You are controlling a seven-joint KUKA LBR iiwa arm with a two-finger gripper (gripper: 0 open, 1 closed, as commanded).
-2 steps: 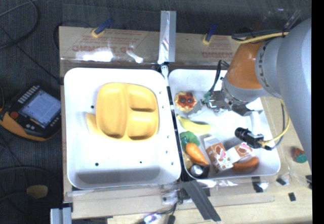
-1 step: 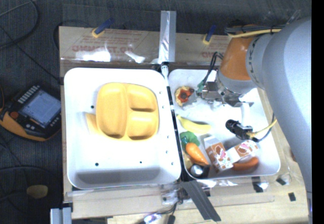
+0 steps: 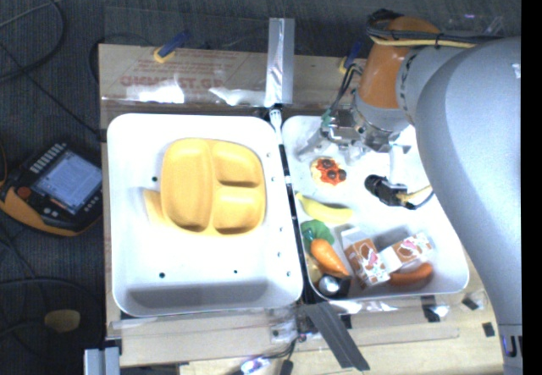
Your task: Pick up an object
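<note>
My gripper (image 3: 332, 138) hangs over the far end of the right bin (image 3: 440, 221), just above a small round orange-red toy with dark spots (image 3: 329, 170). Closer to the camera in the same bin lie a yellow banana (image 3: 325, 210), a green piece (image 3: 313, 231), an orange carrot (image 3: 327, 256), two small printed cartons (image 3: 366, 260) (image 3: 412, 248), a red sausage (image 3: 412, 275) and a small shiny object (image 3: 330, 284). Nothing can be seen held in the gripper.
The left bin (image 3: 127, 263) holds a yellow divided tray (image 3: 212, 185). A ridge (image 3: 288, 195) separates the two bins. The grey arm (image 3: 474, 153) covers the right bin's right side. A handheld device (image 3: 59, 183) lies on the floor at left.
</note>
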